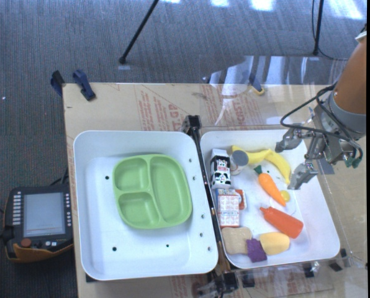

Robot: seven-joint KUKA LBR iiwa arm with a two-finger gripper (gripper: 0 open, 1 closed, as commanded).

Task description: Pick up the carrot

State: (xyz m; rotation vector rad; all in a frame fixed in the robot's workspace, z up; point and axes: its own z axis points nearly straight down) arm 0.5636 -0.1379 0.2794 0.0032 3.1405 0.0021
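The carrot [272,190], orange with a small green top, lies slanted in the middle of the right bin [324,228]. Its green end points up-left toward the banana [269,158]. My gripper [285,166] hangs open over the bin's right part, just above and to the right of the carrot. One finger [287,142] reaches over the banana's far end. The other fingertip [297,180] sits close beside the carrot's right side. Nothing is between the fingers.
Around the carrot lie a red-orange bottle [282,222], a yellow piece [274,242], a purple piece [256,250], toast [236,239], a red-and-white box [228,207], a cow-print carton [220,169] and a can [239,160]. The left bin [92,166] holds a green divided plate [152,190].
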